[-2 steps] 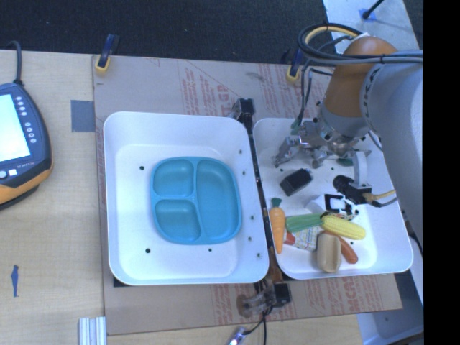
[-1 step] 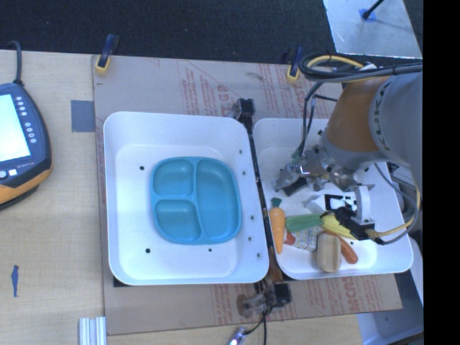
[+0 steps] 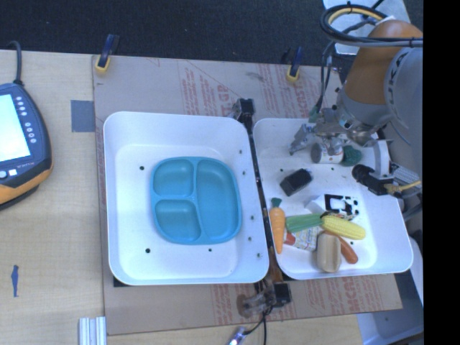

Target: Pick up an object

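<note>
Pale wooden table (image 3: 57, 221) under a brown cardboard sheet (image 3: 180, 85), two shallow white bins – left bin (image 3: 129, 264) holding a blue divided plate (image 3: 195, 198), right bin (image 3: 392, 254) with toy corn cob (image 3: 343, 227), orange carrot (image 3: 277, 228), black block (image 3: 295, 181) – hand (image 3: 327, 144) at its far end, fingers spread, nothing between them, dark floor (image 3: 180, 13) behind.

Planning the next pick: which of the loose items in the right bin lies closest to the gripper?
The black block, lying alone just below-left of the gripper. The carrot, corn cob and the rest are piled along the bin's near edge.
</note>
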You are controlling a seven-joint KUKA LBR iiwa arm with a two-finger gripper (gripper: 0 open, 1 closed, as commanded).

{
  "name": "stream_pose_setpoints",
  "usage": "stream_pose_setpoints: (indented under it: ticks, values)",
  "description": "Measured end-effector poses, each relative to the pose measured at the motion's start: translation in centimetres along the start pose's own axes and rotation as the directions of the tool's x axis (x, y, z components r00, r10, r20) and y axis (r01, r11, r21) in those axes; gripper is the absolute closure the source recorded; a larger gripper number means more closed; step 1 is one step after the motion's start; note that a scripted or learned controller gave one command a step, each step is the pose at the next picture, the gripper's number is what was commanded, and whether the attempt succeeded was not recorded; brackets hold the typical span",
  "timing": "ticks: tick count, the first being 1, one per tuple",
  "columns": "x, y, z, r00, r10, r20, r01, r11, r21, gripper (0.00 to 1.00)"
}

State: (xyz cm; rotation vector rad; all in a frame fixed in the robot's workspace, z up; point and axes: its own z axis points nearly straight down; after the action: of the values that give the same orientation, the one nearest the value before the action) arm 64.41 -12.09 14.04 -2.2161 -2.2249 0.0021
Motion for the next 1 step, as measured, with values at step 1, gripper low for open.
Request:
stream_pose_setpoints:
  ticks: [1]
  values:
    - [1.28, -6.3, 4.66, 1.0, -0.002, 0.001, 0.002, 1.0, 0.004, 0.0]
